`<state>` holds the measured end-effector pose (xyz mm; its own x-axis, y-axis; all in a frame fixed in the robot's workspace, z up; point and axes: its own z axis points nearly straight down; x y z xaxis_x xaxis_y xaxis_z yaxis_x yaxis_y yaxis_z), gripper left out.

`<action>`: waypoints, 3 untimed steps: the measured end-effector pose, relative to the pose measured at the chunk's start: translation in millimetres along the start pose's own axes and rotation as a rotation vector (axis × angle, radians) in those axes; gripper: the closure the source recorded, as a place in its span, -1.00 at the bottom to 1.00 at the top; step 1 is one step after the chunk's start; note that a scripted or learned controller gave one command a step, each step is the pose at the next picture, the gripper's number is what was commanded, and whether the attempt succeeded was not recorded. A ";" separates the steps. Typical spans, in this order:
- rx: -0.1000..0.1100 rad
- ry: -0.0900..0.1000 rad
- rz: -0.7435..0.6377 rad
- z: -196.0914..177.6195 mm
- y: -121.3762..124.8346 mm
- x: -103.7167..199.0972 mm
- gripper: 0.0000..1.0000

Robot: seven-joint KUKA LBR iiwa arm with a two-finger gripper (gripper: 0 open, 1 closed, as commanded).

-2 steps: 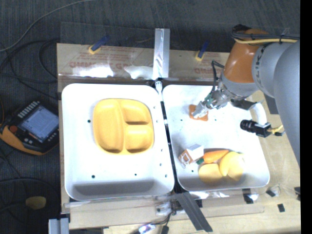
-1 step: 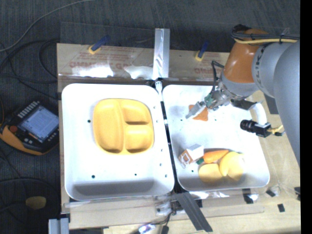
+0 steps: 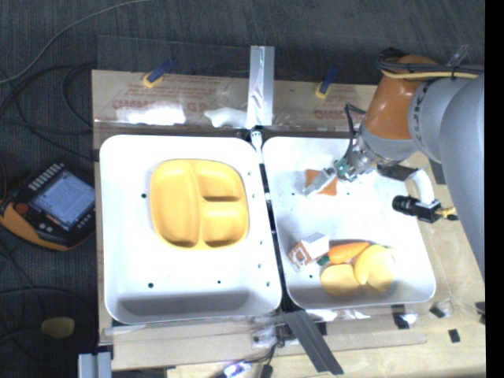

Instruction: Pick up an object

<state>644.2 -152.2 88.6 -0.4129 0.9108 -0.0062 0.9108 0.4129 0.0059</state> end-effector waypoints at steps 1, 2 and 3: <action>0.004 0.000 -0.001 -10.3 -0.4 -0.1 1.00; 0.004 0.001 -0.001 -10.0 -0.5 0.0 -1.00; -0.004 -0.002 0.145 -1.6 -53.2 52.0 -1.00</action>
